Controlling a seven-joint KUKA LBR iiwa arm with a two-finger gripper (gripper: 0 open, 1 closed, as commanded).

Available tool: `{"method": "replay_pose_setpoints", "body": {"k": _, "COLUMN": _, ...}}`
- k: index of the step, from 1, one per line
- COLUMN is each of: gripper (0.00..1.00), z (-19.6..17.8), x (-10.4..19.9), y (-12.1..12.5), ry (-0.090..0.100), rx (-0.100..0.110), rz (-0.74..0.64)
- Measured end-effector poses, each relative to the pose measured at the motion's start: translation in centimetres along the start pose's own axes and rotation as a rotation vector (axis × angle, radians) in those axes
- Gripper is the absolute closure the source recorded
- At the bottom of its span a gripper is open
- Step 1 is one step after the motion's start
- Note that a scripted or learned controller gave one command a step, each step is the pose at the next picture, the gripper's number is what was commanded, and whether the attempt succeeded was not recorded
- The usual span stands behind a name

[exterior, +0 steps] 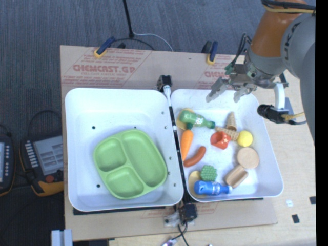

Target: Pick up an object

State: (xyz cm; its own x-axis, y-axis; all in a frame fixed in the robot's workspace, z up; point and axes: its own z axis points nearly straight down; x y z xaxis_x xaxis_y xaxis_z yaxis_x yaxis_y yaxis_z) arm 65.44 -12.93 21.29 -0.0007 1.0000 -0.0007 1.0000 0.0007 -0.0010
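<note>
Gripper (224, 96) over far edge of right bin (266, 152), fingers spread, nothing between them. Left bin (82, 111): green tray (130, 163). Right bin, left to right: carrot (186, 142), green bottle (195, 120), sausage (195, 156), blue bottle (210, 189), broccoli (208, 172), red piece (220, 139), cone (231, 122), lemon (245, 138).

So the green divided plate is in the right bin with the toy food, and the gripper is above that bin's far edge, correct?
Not quite. The camera view shows the green divided plate alone in the left bin. The toy food lies in the right bin, and the gripper is above that bin's far edge.
</note>
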Motion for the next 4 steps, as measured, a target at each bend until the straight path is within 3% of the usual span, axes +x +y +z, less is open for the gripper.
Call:
{"method": "replay_pose_setpoints", "body": {"k": 1, "gripper": 0.00, "z": 9.3, "x": 2.1, "y": -1.7, "ry": 0.000, "rx": -0.002, "rz": -0.023}}
{"method": "replay_pose_setpoints", "body": {"k": 2, "gripper": 0.00, "z": 11.7, "x": 0.7, "y": -9.3, "ry": -0.002, "rx": -0.008, "rz": -0.092}}
{"method": "replay_pose_setpoints", "body": {"k": 3, "gripper": 0.00, "z": 11.8, "x": 0.3, "y": -15.9, "ry": -0.014, "rx": -0.037, "rz": -0.142}}
{"method": "replay_pose_setpoints", "body": {"k": 4, "gripper": 0.00, "z": 11.8, "x": -5.8, "y": -13.6, "ry": -0.002, "rx": -0.029, "rz": -0.084}}
